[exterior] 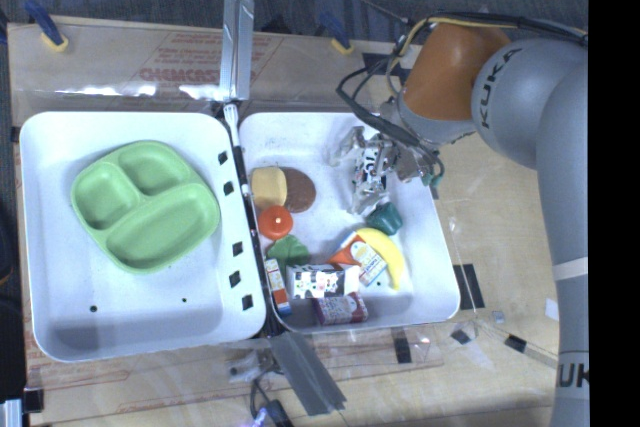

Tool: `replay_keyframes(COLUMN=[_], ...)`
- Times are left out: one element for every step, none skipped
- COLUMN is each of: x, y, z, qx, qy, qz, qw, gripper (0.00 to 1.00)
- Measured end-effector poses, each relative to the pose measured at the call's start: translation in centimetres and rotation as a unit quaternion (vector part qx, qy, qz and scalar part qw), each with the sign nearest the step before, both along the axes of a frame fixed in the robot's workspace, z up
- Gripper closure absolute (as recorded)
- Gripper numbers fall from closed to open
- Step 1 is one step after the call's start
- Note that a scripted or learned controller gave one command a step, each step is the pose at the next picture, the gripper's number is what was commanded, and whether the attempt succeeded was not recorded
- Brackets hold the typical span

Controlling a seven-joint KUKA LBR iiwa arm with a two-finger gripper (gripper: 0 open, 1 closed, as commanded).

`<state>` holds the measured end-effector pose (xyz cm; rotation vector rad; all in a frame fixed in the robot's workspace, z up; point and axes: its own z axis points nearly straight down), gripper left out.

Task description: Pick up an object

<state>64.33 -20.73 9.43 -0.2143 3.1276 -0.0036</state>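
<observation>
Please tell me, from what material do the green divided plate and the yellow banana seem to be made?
The green divided plate looks like moulded plastic with a smooth, slightly matte finish: even colour, rounded rims, soft highlights. The banana is probably a plastic toy: its yellow is uniform and a little glossy, and it bears a label. A real fruit cannot be excluded from this view.

Bench, two white bins side by side

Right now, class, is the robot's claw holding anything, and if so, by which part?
It cannot be told. The claw is down in the right bin, just above a small teal object, but nothing is clearly between its tips.
</observation>
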Motion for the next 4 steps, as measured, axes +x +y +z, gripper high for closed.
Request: replay_keyframes(x=[-2.4,-0.7,-0.3,0.2], y=[0.3,0.0,0.0,-0.1], z=[-0.1,0.0,0.1,0.1], qx=[0.0013,-0.0002,-0.0009,-0.0021], qy=[0.003,0.001,-0.001,-0.002], qz=[-0.049,0.058,0.093,0.165], qw=[0.9988,0.9983,0.9956,0.9863], gripper=[0.00,0.00,0.00,0.00])
